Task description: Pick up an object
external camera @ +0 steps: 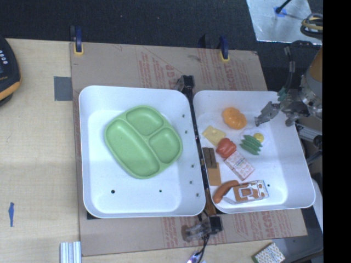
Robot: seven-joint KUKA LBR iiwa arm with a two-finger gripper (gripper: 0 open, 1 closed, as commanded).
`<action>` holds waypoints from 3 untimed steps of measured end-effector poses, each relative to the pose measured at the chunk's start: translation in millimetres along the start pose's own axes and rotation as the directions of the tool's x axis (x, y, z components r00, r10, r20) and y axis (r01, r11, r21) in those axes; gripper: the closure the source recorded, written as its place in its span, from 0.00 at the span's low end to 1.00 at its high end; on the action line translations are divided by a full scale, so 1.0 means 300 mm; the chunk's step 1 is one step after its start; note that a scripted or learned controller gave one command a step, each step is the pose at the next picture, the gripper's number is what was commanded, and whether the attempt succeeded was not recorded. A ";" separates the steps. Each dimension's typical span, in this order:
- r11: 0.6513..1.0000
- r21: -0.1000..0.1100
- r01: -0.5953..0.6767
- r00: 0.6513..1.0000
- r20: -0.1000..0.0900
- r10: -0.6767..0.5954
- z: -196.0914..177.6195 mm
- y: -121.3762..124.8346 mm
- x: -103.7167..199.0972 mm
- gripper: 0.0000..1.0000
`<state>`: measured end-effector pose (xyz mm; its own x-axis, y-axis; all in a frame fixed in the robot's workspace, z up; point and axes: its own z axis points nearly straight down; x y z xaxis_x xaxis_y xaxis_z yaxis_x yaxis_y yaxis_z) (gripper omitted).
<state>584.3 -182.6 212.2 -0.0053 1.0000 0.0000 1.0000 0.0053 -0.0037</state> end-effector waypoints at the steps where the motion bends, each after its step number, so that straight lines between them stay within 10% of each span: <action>1: 1.000 0.007 0.001 1.000 -0.001 -0.001 0.372 -0.026 0.002 0.00; 3: 1.000 -0.004 0.000 1.000 0.000 0.000 0.317 0.246 0.073 0.00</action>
<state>657.5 -160.4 116.8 -0.0050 1.0000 -0.0001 1.0000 0.0050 0.0001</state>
